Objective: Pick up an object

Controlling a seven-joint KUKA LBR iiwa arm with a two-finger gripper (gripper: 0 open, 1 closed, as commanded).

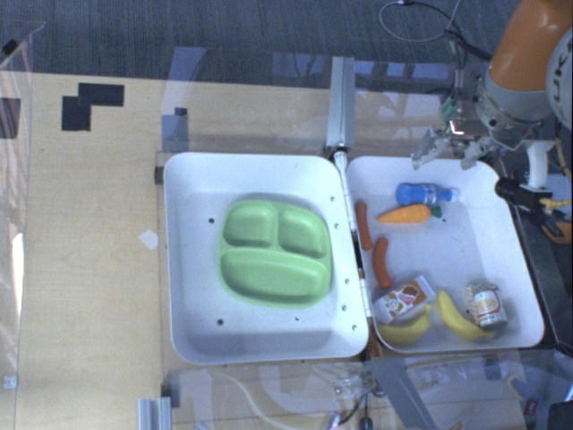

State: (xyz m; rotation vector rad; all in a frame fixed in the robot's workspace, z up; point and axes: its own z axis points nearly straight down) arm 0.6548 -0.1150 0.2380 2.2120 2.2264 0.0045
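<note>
You get even, fairly bright overhead light with a cool cast. The two white bins (260,348) come close to blowing out, and the green tray (273,251) throws only a thin soft shadow on its upper side. Clear panels (22,240) at the left edge catch pale glare streaks. The dark floor (224,16) at the top looks grainy. Focus is soft overall, so the labels on small items stay unreadable, and the arm (537,52) at the right is slightly blurred.
</note>
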